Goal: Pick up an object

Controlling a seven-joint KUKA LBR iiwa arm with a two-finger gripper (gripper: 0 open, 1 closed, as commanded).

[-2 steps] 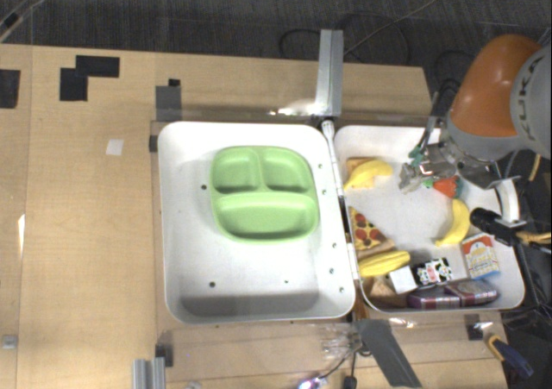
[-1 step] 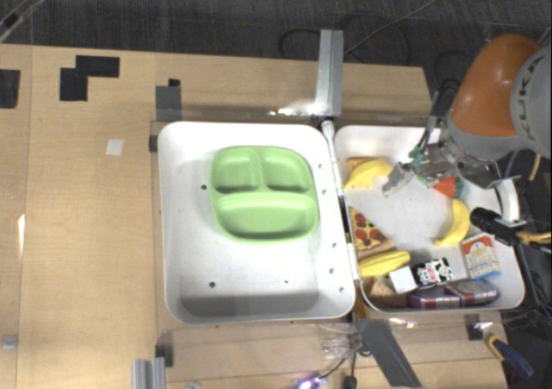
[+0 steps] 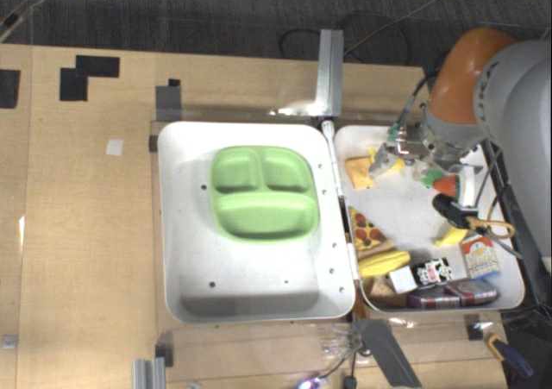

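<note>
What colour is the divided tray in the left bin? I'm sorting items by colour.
Light green, seen clearly in the camera view: the three-compartment plastic tray in the white left bin.

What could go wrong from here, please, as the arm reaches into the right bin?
The gripper sits low at the far end of the right bin, beside a yellow item and the cracker; it may close on two things or none. The near items lie packed together, so a grasp there could drag the neighbours.

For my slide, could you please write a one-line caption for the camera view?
Grey arm's gripper low over cluttered right white bin; green three-compartment plastic tray in left white bin.
</note>
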